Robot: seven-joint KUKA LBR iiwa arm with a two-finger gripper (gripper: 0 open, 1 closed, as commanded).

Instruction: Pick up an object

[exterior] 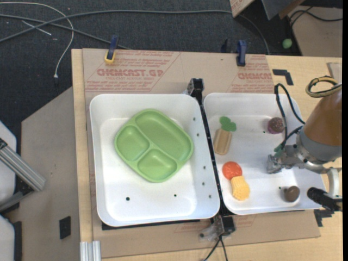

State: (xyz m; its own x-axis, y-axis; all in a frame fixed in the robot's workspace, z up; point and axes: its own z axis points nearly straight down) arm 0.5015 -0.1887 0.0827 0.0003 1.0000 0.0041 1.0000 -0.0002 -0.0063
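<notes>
The gripper (276, 162) sits low in the right bin (250, 103), but I cannot tell whether it is open or closed; nothing shows held in it. Nearest to it lie a small brown piece (292, 193), toward the bin's front edge, and a dark purple round piece (275, 125), toward the back. Farther left are an orange-red round piece (232, 169) touching a yellow piece (240, 188), and a tan stick with a green top (223, 137). These look like light, rigid toy foods; the round ones would likely roll or slip, so a grip across the middle seems safest. The left bin (103, 151) holds a green divided plate (154, 145)
</notes>
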